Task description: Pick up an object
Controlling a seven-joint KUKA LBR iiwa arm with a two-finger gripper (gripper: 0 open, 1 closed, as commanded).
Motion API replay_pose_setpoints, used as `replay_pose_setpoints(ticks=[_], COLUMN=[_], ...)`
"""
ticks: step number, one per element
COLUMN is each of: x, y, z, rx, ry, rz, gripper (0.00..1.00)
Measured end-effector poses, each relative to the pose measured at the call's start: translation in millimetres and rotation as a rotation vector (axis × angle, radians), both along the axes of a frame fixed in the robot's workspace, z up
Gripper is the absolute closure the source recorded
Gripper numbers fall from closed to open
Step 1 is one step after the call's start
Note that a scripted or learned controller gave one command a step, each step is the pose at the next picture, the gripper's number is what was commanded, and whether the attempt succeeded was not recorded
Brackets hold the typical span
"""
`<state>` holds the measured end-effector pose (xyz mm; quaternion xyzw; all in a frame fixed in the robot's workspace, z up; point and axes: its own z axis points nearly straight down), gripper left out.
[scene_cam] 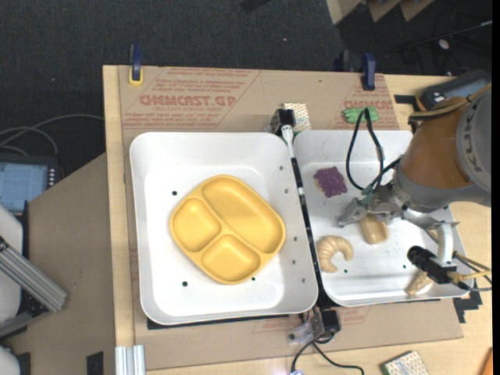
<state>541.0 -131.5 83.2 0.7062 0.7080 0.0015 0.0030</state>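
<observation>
Brown cardboard covers the surface (234, 92) on which two shallow white bins sit side by side. Nearest the camera in the right bin (359, 287), a small pale yellowish object (419, 285) lies at the front right corner, and a tan croissant-shaped item (333, 251) rests close to the wall shared with the other bin. Just behind them, the grey arm (449, 155) with its orange band reaches in from the right, its gripper (373, 213) lowered over a beige rounded object (373, 230) that sits right under it; whether the gripper is wide, narrow or gripping cannot be told from this angle. Farther back lies a purple lump (330, 181). In the left bin (156, 287), a yellow three-compartment tray (226, 227) sits near the centre, tilted diagonally. At the far edge, blue clamps (136, 62) pin the cardboard down
</observation>
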Motion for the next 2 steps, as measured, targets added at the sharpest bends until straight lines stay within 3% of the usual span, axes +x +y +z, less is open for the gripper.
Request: replay_pose_setpoints(ticks=[1, 2], x=[-2.1, 56.4], y=[-1.2, 57.4], z=[11.6, 107.8], rx=[0.0, 0.001], ry=[0.001, -0.007], rz=[-0.003, 0.005], gripper=[1.0, 1.0])
